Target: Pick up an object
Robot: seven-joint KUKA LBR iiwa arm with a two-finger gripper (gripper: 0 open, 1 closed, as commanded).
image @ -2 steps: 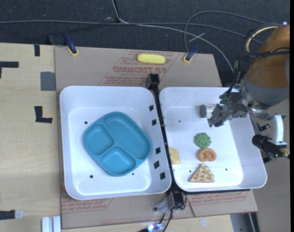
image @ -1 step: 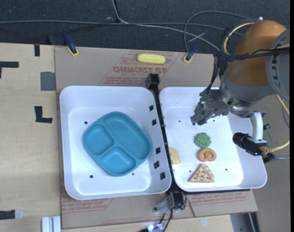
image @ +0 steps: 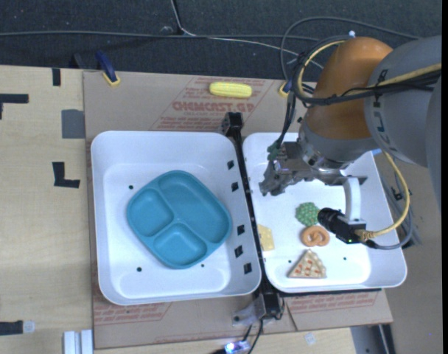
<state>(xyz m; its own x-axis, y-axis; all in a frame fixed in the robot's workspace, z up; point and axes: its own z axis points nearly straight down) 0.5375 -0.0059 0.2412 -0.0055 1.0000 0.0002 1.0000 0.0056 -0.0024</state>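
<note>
Camera view: gripper (image: 274, 183) hovers over right bin (image: 386, 271); broccoli (image: 307, 213) nearby.

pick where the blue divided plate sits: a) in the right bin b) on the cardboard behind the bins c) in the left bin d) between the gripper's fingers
c, the blue divided plate lies flat on the floor of the left bin, while the right bin holds the small food pieces such as the pizza slice and the pretzel.
</note>
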